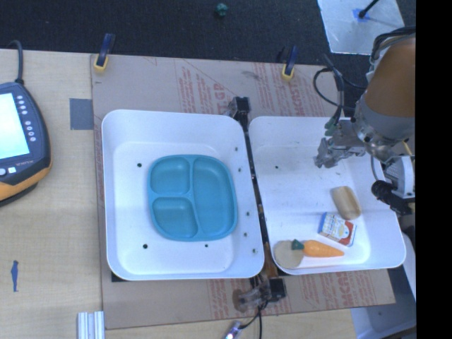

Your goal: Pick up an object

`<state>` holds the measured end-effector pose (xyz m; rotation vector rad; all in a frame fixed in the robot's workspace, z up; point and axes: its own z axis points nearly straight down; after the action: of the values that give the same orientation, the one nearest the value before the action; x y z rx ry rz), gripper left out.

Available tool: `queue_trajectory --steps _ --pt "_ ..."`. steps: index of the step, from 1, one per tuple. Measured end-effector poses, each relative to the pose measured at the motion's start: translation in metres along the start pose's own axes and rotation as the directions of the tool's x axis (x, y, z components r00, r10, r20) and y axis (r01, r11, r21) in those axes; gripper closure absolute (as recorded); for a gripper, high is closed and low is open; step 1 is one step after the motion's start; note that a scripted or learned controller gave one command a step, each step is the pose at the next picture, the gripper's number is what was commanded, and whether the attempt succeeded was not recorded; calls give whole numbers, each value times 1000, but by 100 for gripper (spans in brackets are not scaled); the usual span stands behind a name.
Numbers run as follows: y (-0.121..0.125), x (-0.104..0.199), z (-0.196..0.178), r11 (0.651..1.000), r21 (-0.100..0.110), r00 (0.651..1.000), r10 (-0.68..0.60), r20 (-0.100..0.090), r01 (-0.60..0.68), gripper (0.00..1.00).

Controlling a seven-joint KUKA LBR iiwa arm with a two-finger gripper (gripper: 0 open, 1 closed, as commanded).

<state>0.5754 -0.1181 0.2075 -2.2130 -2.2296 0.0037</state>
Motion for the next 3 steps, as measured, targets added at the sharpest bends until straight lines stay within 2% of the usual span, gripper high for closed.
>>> queue_trajectory --steps 1,2,3 --pt "8 13 17 1000 3 1000 1 -1 -1 100" --pt "-17 14 -10 1000 2 1000 6 -2 -6 100" --pt "-17 14 -9 1000 2 1000 6 -2 -6 0"
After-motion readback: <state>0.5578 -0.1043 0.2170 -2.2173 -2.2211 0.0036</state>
